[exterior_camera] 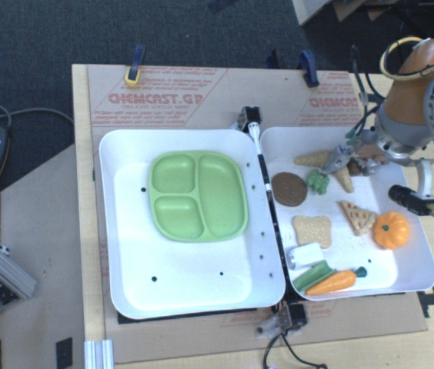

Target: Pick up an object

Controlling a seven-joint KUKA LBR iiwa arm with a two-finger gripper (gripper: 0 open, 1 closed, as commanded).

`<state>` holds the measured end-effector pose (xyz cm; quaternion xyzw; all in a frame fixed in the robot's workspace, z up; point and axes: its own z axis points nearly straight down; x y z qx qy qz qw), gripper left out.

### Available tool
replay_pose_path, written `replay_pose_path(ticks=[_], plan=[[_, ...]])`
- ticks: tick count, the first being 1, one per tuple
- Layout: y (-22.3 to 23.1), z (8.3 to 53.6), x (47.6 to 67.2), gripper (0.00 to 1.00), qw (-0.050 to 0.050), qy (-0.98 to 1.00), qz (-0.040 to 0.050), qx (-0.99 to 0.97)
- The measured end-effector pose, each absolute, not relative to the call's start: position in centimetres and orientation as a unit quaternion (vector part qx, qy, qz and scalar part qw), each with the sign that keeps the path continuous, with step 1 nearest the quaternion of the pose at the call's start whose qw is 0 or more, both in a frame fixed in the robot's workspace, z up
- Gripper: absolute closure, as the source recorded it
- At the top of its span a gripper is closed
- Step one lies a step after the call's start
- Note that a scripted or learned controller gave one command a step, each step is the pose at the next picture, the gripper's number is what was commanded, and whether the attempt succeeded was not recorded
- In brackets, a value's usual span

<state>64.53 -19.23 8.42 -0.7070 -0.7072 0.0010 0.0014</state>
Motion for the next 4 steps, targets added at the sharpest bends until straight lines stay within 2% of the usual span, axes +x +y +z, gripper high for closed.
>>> replay_pose_path(ticks=[1,3,4], plan=[[-19.2,9.6,64.6,1.0,-0.001,-0.708,0.0003,-0.707],[-20.0,22.6,65.2,1.0,-0.005,-0.707,-0.002,-0.707],[-20.0,22.5,65.3,1.0,-0.002,-0.708,-0.0004,-0.707]])
